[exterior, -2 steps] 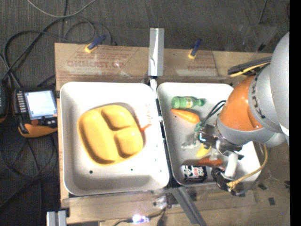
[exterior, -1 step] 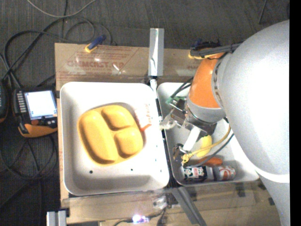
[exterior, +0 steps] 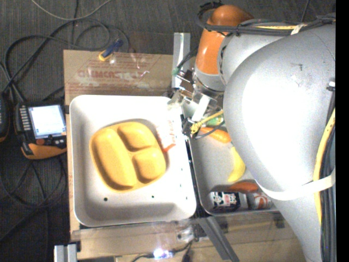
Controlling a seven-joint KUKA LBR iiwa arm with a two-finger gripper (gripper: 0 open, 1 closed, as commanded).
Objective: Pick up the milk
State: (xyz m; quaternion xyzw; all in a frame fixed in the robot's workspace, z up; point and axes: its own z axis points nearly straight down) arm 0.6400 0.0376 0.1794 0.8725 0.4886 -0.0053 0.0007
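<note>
A: Since the arm [exterior: 283, 108] hides most of the right bin [exterior: 203, 200], where do we place the milk [exterior: 168, 131]?

B: We take it to be the small white carton with red print at the right wall of the left bin [exterior: 82, 162], just beside the yellow plate [exterior: 128, 156]. The gripper [exterior: 191, 113] sits close above and to the right of it. We cannot tell whether they touch.

A: And the tool's state?

B: We cannot tell whether it is wide or narrow; cables and the wrist clutter that spot. We see nothing clearly held.

A: How do we expect the carton to handle?

B: We judge it light, with thin walls that give under a hard squeeze and a smooth, somewhat slippery coat. We would take it across its two flat sides near the middle, with moderate force. Leaning on the bin wall, it may tip or slide as we close.
</note>
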